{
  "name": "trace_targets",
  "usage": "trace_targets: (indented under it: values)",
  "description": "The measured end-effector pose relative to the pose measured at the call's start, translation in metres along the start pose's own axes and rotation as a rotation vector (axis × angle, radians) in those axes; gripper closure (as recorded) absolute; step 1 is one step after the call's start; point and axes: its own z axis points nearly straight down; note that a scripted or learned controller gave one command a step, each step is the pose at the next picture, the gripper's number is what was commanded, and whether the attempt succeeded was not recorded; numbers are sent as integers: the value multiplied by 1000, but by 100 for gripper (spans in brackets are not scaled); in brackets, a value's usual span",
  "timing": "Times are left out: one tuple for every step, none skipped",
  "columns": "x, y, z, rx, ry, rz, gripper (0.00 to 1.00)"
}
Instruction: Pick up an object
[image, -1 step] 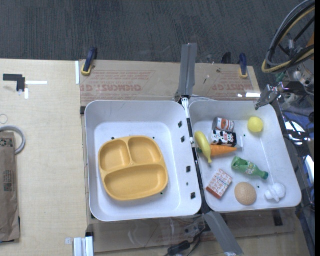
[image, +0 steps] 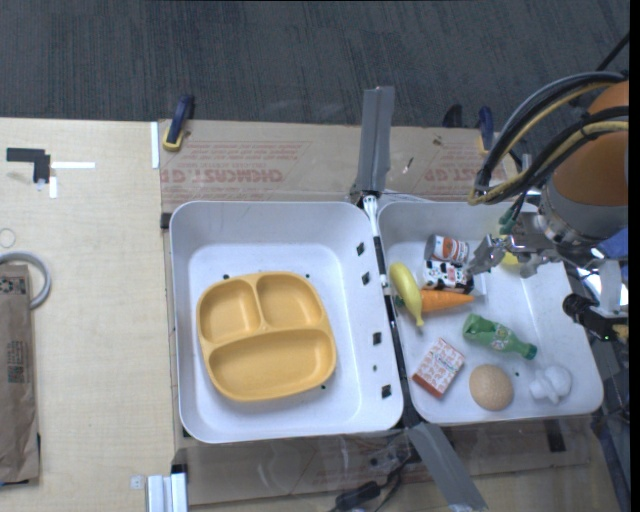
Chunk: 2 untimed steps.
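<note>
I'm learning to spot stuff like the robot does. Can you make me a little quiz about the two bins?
1. True or false: the yellow tray sits in the left bin.
2. Which lies nearest the banana? A) egg B) carrot C) green bottle
3. Fill in: the pincer hangs over the ____ bin.

Key: 1 true. 2 B, the carrot touches the banana. 3 right.
</note>
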Motion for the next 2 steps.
trace_targets:
  values:
    - [-3,-50,90,-1,1,12,0]
    - [-1,7,59,-3,0,-71,0]
